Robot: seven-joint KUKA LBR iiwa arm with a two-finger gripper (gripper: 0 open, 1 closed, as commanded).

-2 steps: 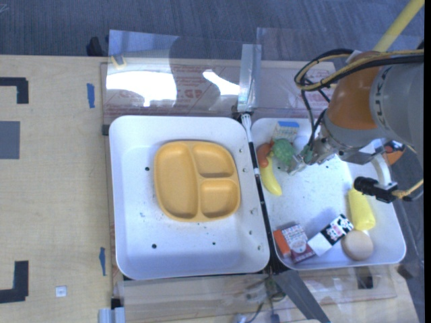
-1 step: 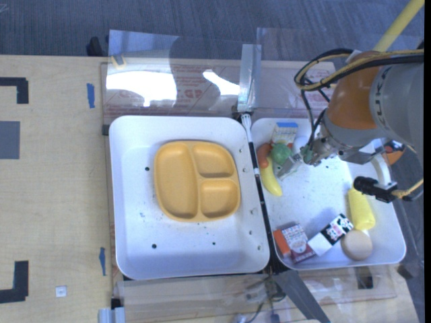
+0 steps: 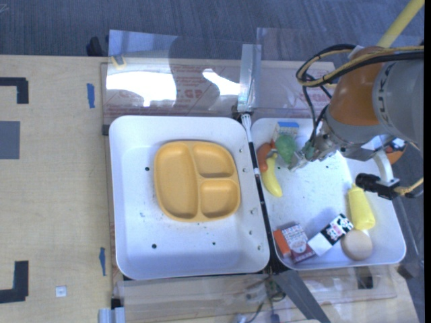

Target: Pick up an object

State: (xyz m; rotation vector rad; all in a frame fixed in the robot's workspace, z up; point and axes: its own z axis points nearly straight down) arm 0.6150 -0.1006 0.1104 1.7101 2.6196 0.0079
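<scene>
The right bin [image 3: 316, 187] holds several small objects. A green toy [image 3: 286, 148] lies at its far left, with an orange piece [image 3: 262, 152] and a yellow banana [image 3: 272, 182] beside it. My gripper [image 3: 311, 152] hangs low just right of the green toy, close to it. A yellow bottle [image 3: 361, 208] lies at the right side. A beige egg [image 3: 357, 245], a black-and-white box [image 3: 335, 231] and a red box [image 3: 294, 241] sit along the near edge.
The left bin [image 3: 128, 200] bears a yellow divided plate [image 3: 197, 180]. A blue-and-white item [image 3: 288, 127] rests at the right bin's far wall. Cables loop over the orange-banded arm [image 3: 357, 96] at the upper right. A metal divider [image 3: 248, 79] stands behind the bins.
</scene>
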